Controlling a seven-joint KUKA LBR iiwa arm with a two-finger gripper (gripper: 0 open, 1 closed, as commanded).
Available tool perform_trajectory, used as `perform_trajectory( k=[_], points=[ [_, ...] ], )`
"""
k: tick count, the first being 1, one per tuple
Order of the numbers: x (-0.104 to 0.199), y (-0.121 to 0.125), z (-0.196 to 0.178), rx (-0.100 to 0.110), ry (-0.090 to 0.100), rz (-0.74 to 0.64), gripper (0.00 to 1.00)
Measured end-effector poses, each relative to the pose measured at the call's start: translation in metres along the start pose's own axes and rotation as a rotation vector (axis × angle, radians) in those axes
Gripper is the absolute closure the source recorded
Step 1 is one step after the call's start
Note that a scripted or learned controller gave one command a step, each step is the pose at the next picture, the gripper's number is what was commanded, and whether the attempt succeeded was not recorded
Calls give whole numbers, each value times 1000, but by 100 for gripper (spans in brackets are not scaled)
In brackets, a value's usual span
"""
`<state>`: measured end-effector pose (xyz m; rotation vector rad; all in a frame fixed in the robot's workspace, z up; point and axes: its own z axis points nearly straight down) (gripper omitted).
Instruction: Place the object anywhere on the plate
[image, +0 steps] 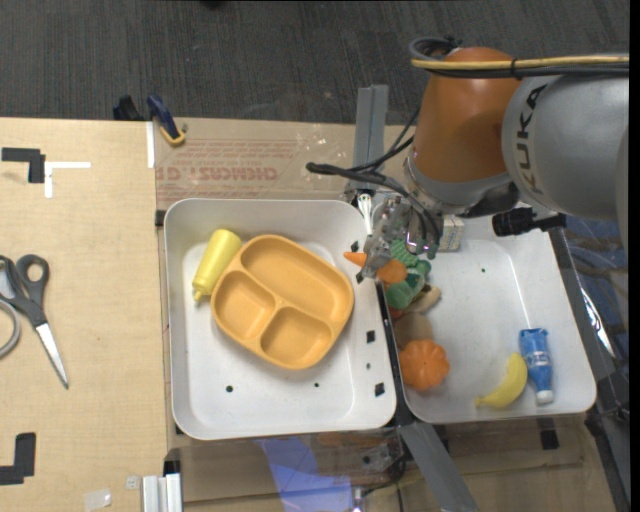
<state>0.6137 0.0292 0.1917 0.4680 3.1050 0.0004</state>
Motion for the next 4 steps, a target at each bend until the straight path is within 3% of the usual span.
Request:
perform_trajectory(
  k=[1, 2, 3, 4],
  points=[
    [65, 42, -1, -1, 0, -24, 100],
    [64, 40, 0, 0, 1, -21, 0],
    [63, 40, -10, -1, -1, -20, 100],
    [67, 66, -70, 0, -2, -81, 100]
  ],
)
